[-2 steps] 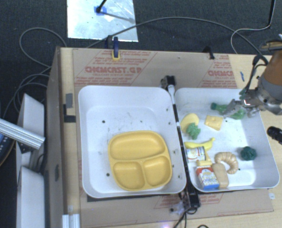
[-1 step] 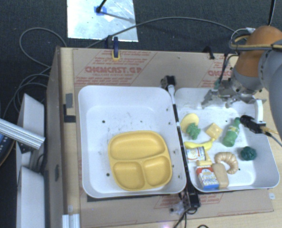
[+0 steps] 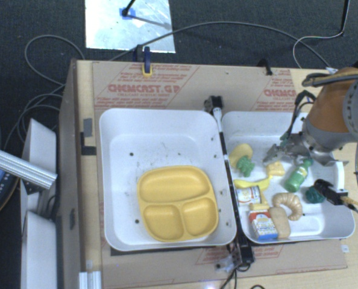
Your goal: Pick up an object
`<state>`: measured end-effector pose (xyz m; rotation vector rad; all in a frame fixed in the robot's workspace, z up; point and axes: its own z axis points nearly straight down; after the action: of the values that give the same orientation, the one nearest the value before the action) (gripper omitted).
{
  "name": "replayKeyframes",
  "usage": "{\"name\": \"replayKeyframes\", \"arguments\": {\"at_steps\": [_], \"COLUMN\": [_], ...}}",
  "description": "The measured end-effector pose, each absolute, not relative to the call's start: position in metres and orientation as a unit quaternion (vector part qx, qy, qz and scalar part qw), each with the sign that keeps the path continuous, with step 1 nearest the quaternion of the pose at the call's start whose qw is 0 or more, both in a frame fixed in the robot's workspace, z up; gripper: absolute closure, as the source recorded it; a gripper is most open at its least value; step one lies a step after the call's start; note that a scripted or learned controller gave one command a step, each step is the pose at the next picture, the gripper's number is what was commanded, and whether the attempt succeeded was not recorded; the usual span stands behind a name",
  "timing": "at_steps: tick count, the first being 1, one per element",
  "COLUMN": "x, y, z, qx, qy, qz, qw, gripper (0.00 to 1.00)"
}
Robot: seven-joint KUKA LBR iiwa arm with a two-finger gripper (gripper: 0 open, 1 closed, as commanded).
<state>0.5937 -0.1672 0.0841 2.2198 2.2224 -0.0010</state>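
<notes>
Over right bin (image 3: 287, 122) — end effector (image 3: 278, 155), seemingly low

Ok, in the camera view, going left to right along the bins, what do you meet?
Yellow divided tray in the left bin → small green toy → green bottle → dark teal object, the last three in the right bin.

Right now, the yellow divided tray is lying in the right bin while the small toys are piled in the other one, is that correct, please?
Not quite. The camera view shows the yellow divided tray lying in the left bin, not the right one. The small toys are indeed piled in the other one, the right bin, where the arm reaches in.
</notes>
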Motion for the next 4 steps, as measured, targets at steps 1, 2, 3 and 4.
{"name": "replayKeyframes", "arguments": {"at_steps": [1,2,3,4], "x": [0.55,0.58,0.571,0.538], "y": [-0.113,-0.17,-0.179,-0.157], "z": [0.084,0.181,0.097,0.084], "qx": [0.706,0.707,0.707,0.707], "qy": [0.708,0.707,0.707,0.707], "qz": [0.0004,0.0011,0.002,0.0003], "qw": [0.0,0.003,0.005,0.0], "gripper": [0.0,0.0,0.0,0.0]}}
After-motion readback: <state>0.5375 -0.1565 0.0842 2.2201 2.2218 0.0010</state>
